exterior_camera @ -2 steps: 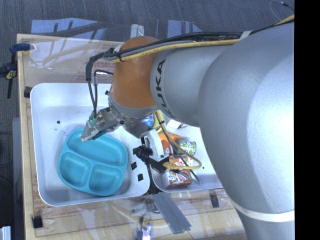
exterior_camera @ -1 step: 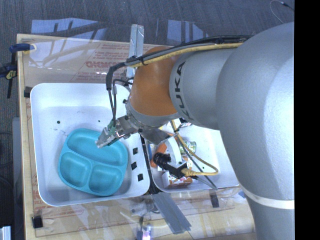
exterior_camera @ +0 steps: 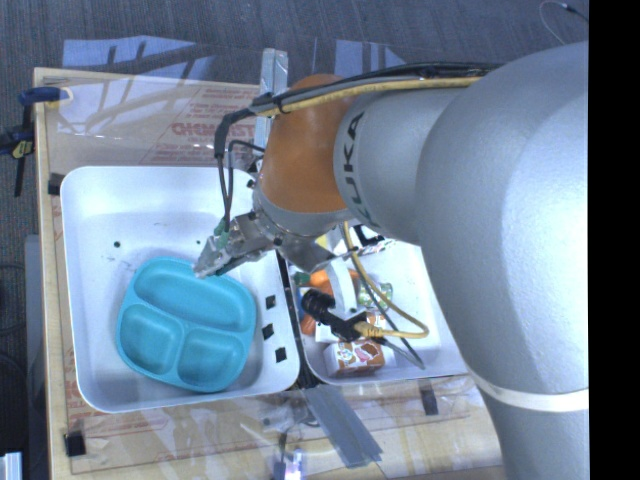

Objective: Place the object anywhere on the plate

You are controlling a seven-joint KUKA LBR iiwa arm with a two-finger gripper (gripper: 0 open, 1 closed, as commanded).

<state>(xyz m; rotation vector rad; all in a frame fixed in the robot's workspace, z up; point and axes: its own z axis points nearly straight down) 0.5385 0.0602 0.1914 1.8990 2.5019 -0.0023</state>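
1. The gripper hovers over the far edge of the blue plate in the left bin.
2. Its state cannot be told (too small and blurred).
3. Small objects lie in the right bin.

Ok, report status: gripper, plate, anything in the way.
Gripper at far rim of blue three-compartment plastic plate in left white bin. Held object: cannot tell. Arm covers right bin.

Dark grey carpet surrounds a wooden bench under clear plastic sheeting.
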